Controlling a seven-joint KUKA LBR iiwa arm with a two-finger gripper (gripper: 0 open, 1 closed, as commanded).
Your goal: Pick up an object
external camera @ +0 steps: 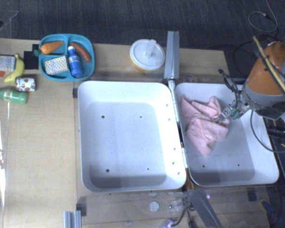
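Grey arm [270, 87] with a broad orange band, dark cables alongside, small dark metal hand [226, 114].

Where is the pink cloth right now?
The pink cloth lies crumpled in the right bin, in its upper-left part near the divider between the two bins. The gripper is at the cloth's right edge.

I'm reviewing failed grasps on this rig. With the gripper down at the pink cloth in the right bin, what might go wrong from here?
1. The gripper meets the pink cloth at its right edge, so it may pinch only a fold that slips out on lifting.
2. The cloth lies crumpled and spread toward the divider between the bins, so a lifted corner could drag the rest across the right bin.
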